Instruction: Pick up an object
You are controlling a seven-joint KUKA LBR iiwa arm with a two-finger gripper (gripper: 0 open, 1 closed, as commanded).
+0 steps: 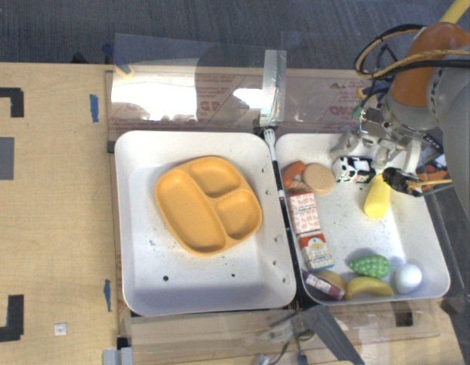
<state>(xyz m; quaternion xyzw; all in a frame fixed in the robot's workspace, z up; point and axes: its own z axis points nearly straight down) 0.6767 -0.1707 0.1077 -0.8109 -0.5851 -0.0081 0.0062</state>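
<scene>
My gripper (366, 149) hangs over the far end of the right bin (417, 226), open, with nothing between its fingers. Just below it lies a small black-and-white toy cow (355, 170). To the cow's right lies a yellow bottle-shaped toy (377, 198). On its left rest a tan round piece (320, 178) and a red-orange piece (293, 172). A red-and-white carton (303, 211) and a smaller carton (317, 251) lie along the bin's left wall. At the near end sit a green toy (370, 265), a banana (368, 286), a white ball (408, 277) and a dark red item (324, 284).
The left bin (136, 265) holds an orange divided plate (208, 202). A metal divider post (271, 90) stands between the bins at the back. The arm's cables (387, 48) loop above the right bin's far corner. Wooden bench surface (45, 204) lies to the left.
</scene>
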